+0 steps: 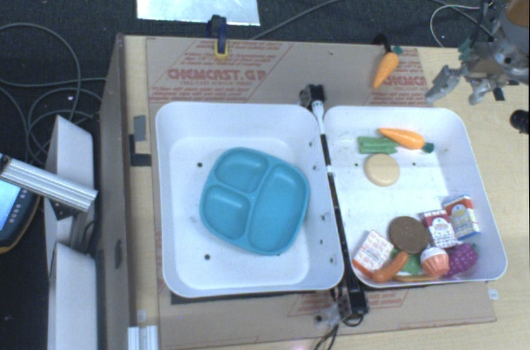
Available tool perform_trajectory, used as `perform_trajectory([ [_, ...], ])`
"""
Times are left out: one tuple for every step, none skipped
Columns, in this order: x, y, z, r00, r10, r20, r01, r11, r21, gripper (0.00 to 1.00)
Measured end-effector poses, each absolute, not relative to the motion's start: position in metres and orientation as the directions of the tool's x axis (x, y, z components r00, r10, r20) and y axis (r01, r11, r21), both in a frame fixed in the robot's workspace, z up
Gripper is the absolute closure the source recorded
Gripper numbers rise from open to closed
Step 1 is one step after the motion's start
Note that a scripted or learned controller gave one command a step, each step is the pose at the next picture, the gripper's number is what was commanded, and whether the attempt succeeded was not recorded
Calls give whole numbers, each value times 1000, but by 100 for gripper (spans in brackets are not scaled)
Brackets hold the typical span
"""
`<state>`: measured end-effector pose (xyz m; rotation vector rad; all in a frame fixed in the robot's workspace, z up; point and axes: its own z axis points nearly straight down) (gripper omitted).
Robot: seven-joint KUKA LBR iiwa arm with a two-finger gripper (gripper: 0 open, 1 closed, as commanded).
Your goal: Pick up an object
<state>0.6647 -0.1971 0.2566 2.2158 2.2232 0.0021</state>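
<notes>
Cardboard covers the table (pixel 248 67) under two white bins. Up at the right edge, the hand (pixel 462 89) hangs above the table beyond the right bin (pixel 489 199), its fingers spread apart with nothing between them. That bin holds a toy carrot (pixel 403 138), a cream disc (pixel 382 170) and a cluster of play food (pixel 418 249). A blue divided plate (pixel 255 200) lies in the left bin (pixel 178 175).

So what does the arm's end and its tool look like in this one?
At the view's top right, the tool is a pale grey metal assembly with two short prongs. Above it sit a tan block and dark cabling looping off the wrist. Fine markings are too blurred to read.
</notes>
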Motion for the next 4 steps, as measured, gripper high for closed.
perform_trajectory([
  [662, -168, 151, -5, 1000, 1, 1000, 5, -1, 0],
  [636, -160, 142, -2, 1000, -1, 1000, 2, 1, 0],
  [667, -206, 83, -3, 1000, 1, 1000, 3, -6, 0],
  [666, -207, 93, -7, 1000, 1, 1000, 8, -12, 100],
])
